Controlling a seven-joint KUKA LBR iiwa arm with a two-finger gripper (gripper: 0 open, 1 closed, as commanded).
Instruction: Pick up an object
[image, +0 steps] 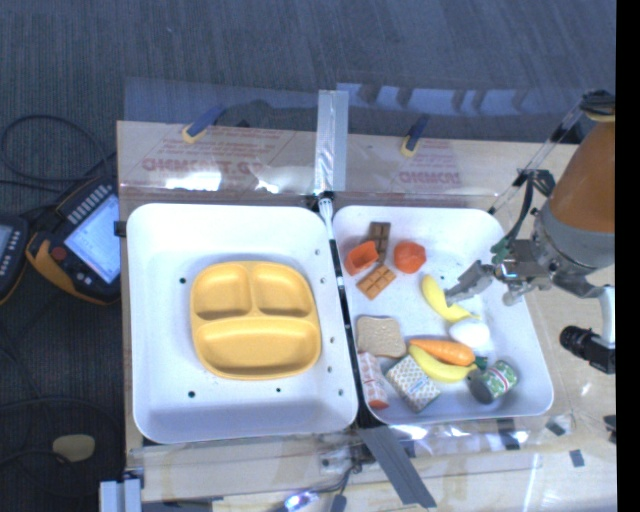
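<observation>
Left bin (150, 330) white; divided tray (256, 318) in it mustard yellow. Right bin (530, 380) white. Inside: two bananas (441, 297) yellow, carrot (443, 351) orange with green tip, egg (472, 334) white, bread slice (379, 336) tan with speckles, waffle (376, 282) brown grid, can (497, 379) green-white label. Arm (592, 195) orange band over grey. Floor (300, 45) dark blue-grey.

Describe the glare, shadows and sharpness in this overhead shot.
Camera view: bright glare on the clear plastic sheet behind the bins and along the bench's front edge; soft, short shadows under the yellow tray; the food items look slightly soft, and the gripper is mildly blurred.
</observation>
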